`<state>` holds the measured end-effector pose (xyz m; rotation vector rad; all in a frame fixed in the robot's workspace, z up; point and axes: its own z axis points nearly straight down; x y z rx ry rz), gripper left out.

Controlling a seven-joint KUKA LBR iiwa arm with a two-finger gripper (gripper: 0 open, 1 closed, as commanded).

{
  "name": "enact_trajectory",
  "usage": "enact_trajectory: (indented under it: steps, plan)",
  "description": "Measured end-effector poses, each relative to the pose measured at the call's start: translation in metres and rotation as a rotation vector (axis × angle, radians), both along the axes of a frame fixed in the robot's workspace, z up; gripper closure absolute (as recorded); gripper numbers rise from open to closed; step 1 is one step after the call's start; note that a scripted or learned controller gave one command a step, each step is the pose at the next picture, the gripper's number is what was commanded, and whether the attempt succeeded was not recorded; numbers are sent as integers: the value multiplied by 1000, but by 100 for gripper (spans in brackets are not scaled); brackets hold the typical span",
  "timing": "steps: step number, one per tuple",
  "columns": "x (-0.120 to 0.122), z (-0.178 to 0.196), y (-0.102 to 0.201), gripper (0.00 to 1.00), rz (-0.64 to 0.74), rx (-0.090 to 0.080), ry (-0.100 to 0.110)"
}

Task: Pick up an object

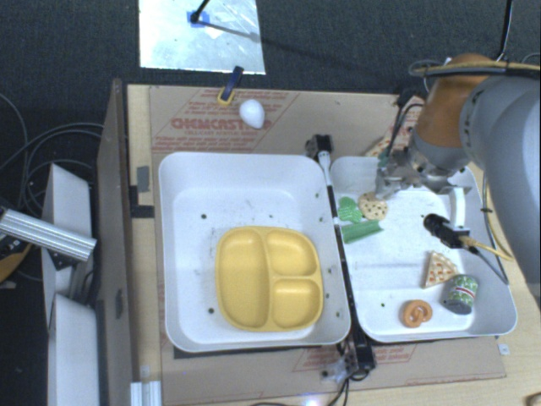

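The grey arm with its orange band [448, 108] reaches in from the right, its pincer [385, 186] pointing down, the tip perhaps partly hidden.

dark carpeted floor [59, 41] across the upper frame. shiny silver sheet [203, 24] lying at top centre. black cables [42, 142] coiled at left, beside a metal rail [46, 233]. brown printed cardboard [220, 117] spread over the tabletop [118, 227].

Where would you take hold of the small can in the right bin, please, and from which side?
Probably from above, with the fingers across its round sides near mid-length. The can lies tipped on its side near the bin's right wall, so closing across the curved body seems safest. The pizza slice lies close above-left of it.
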<state>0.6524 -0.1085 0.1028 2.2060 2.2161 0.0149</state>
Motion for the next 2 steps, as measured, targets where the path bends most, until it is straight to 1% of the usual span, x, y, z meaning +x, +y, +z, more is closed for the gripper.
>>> enact_trajectory:
  steps: [1, 2]
  plan:
    - [19, 104, -45, 100, -5, -1, 5]
    - [17, 98, -42, 0, -2, 2, 13]
